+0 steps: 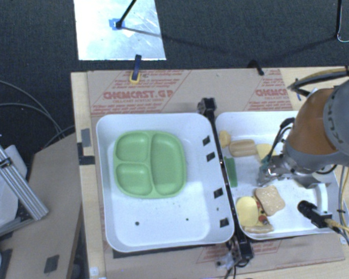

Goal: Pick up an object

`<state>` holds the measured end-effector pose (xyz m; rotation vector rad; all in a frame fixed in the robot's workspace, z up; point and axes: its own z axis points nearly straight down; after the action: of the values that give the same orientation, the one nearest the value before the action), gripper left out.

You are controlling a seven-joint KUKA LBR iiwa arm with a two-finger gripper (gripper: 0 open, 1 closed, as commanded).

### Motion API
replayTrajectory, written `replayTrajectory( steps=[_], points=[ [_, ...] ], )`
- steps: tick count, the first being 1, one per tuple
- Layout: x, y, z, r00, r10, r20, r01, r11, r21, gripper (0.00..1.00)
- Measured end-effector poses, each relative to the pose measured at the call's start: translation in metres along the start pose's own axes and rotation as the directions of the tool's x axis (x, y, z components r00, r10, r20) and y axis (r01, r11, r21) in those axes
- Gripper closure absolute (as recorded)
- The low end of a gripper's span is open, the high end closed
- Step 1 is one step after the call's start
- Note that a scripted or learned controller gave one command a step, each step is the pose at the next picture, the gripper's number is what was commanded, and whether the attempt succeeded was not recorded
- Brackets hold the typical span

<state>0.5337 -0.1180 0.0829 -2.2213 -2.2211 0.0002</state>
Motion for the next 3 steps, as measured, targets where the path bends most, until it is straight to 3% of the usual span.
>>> replayTrajectory(
  steps=[1, 2, 3],
  points=[
    [0.05, -0.039, -0.107, 1.0, -0.008, -0.002, 0.008, 1.0, -0.008, 1.0],
    [0.049, -0.047, -0.101, 1.0, -0.002, 0.0, 0.002, 1.0, -0.002, 1.0],
    [0.016, -0.048, -0.063, 1.0, 0.002, 0.001, -0.002, 1.0, 0.002, 1.0]
  ],
)
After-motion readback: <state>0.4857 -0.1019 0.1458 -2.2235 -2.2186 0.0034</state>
